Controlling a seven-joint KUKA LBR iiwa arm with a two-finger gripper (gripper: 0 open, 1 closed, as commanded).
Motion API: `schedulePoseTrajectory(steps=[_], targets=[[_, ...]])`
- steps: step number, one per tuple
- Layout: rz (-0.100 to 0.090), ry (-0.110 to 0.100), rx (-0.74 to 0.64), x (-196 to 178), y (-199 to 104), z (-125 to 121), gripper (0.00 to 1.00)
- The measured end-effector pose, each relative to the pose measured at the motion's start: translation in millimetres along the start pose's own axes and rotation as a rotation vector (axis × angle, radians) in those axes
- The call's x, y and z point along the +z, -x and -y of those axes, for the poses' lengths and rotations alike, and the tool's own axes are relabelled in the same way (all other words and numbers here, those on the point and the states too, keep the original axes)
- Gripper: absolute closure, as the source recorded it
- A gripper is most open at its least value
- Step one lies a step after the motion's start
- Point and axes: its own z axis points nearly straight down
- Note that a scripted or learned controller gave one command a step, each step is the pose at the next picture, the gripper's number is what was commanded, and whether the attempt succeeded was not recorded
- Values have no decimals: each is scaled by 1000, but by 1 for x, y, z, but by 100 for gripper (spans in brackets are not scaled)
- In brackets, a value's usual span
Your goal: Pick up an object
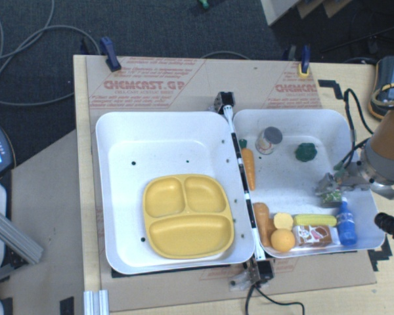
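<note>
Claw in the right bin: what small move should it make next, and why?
Probably a short straight lift to test the grasp. The claw sits low at the right bin's right side on a small greenish object; whether it is gripped is unclear. The blue bottle lies just below, so sideways motion risks bumping it.

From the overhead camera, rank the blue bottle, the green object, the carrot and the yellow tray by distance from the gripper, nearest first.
Gripper, at the right bin's right side.
1. Blue bottle, just below it.
2. Green object, up and to the left.
3. Carrot, along the divider.
4. Yellow tray, left bin.
</note>
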Motion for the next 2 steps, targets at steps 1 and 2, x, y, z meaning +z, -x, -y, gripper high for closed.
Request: schedulePoseTrajectory(steps=[1, 2], targets=[[-2, 3, -11, -5, -95, -33, 100], [-2, 10, -12, -96, -189, -55, 100]])
